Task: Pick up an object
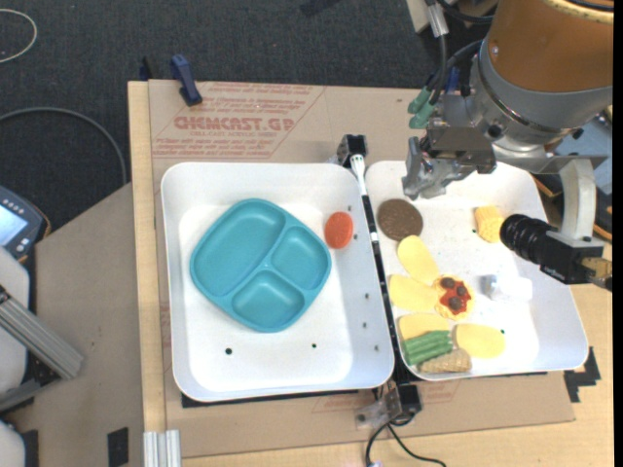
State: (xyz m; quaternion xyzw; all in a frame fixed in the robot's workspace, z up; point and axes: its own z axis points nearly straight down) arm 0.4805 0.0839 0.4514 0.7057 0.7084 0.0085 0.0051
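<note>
Green beans [426, 345] and yellow slices [417, 258] crowd the right bin's [545, 343] near corner, a brown patty [399, 219] lies beyond as likeliest target, with the gripper [425, 185] poised beside it, fingers apparently parted, gripping nothing.

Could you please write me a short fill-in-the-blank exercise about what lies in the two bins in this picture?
1. The teal divided plate lies in the ____ bin.
2. The small round item beside the plate is ____ in colour.
3. The gripper hovers above the far end of the ____ bin, near the brown disc.

Missing words: left; orange; right
</note>
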